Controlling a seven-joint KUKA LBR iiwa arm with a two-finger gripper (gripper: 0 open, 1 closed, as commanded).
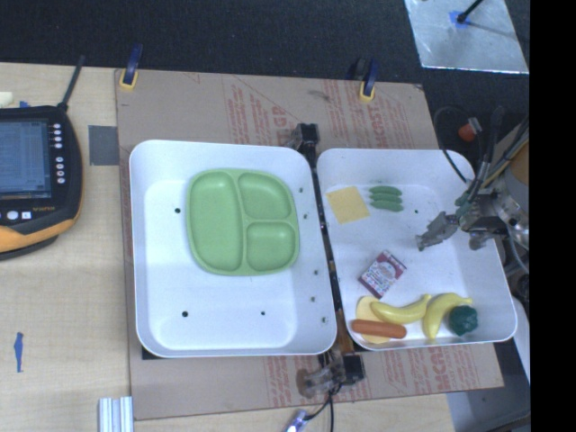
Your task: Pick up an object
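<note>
Gripper (436,233) is hovering over the right bin (423,174), fingers looking spread a little with nothing between them. Nothing is being held yet. Nearest candidate, the small red packet (382,273), is lying below-left of the fingertips, apart from them. For a clean pick, probably centring over the packet, descending straight and closing across its short side; it is lying flat, so fingers need to reach the floor. Beyond the packet, bananas (416,310), a hot dog (378,328) and a green round item (463,319) are crowding the bin's near edge, risky. Up-left of the fingers: yellow cheese slice (347,204), green pea pods (387,197). Left bin (162,313) is holding a green divided plate (241,220).
</note>
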